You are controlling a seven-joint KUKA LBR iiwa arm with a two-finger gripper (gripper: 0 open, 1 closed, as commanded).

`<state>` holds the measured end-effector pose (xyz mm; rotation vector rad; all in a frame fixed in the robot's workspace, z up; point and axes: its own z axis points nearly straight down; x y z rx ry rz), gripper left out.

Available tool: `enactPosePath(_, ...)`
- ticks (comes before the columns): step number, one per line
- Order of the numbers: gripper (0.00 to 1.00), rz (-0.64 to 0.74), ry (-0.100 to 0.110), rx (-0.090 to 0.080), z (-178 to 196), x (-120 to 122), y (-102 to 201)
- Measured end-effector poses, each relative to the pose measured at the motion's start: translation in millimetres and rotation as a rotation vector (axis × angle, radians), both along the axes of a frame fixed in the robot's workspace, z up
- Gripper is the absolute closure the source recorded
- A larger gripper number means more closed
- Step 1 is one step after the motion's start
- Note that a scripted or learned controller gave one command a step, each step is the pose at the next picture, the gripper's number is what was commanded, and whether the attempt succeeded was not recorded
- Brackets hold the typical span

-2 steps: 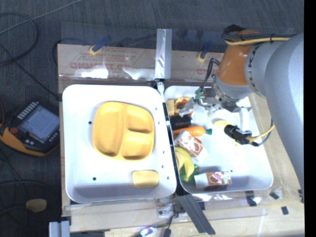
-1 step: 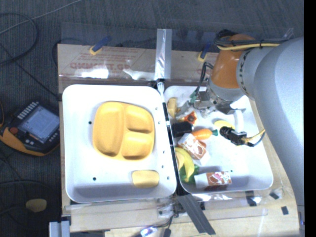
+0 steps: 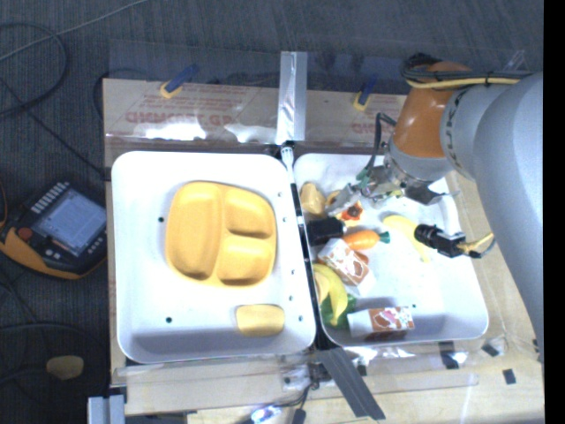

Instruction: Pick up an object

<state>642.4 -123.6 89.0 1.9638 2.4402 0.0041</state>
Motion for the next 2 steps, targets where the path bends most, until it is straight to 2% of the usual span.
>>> enactPosePath(1,1.0,0.0,0.0,0.002,10,1,1)
enactPosePath(2,1.0,-0.164,0.01,0.003,94,-9,52)
